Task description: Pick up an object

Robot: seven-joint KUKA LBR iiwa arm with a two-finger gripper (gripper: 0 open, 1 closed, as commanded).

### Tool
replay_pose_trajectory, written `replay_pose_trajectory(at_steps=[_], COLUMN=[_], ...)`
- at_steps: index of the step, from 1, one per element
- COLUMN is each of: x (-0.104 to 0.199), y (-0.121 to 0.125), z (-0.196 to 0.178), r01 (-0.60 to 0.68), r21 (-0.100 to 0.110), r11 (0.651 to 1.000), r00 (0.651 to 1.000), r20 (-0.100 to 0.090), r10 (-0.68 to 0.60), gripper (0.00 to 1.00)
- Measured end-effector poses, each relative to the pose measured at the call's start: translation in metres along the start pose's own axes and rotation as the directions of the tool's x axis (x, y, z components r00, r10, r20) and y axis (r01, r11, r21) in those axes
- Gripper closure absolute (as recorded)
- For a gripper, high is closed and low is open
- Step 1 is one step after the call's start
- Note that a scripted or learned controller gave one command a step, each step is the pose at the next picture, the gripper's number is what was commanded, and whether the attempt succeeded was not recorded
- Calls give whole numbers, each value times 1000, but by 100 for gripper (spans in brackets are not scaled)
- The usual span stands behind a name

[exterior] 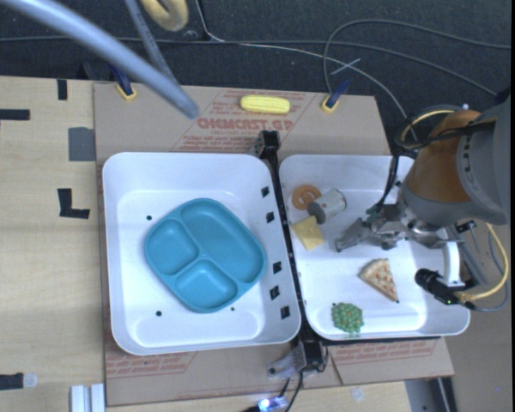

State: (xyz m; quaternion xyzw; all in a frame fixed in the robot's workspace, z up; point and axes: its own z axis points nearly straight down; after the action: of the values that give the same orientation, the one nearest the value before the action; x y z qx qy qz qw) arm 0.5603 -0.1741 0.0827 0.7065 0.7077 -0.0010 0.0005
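Pincer [348, 239] sits low inside the right bin [412, 168], its dark fingers reaching left toward the middle of that bin; whether they stand wide or narrow I cannot tell, since they blur into one grey shape. Nothing shows between them, so I judge no object is held yet.

Just left of the tips lies a yellow cheese-like wedge [308, 233], and just beyond it, farther back, a small grey cylinder [330, 204] touches an orange ring [305, 196]. Near the pincer on its near side rests a pizza slice [379, 277], and nearer still a green broccoli-like lump [347, 318]. Any of these could be the pick; the cheese wedge looks closest to the tips.

Across the divider, the left bin [120, 230] holds a blue sectioned tray [204, 254]. On the bench beyond the bins lies a yellow banana-shaped toy [264, 105].

The task seems at the approach stage: closing, gripping and lifting all remain. The wrist and orange band hide part of the right bin's right wall.
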Motion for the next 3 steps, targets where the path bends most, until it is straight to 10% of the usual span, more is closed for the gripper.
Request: replay_pose_trajectory(at_steps=[1,3], x=[0,-5], y=[1,13], z=[-14,-130], r01=[0,0], r21=[-5,-5], r11=[1000,1000], r00=[1000,1000], r20=[2,0], r10=[0,0], gripper=[100,100])
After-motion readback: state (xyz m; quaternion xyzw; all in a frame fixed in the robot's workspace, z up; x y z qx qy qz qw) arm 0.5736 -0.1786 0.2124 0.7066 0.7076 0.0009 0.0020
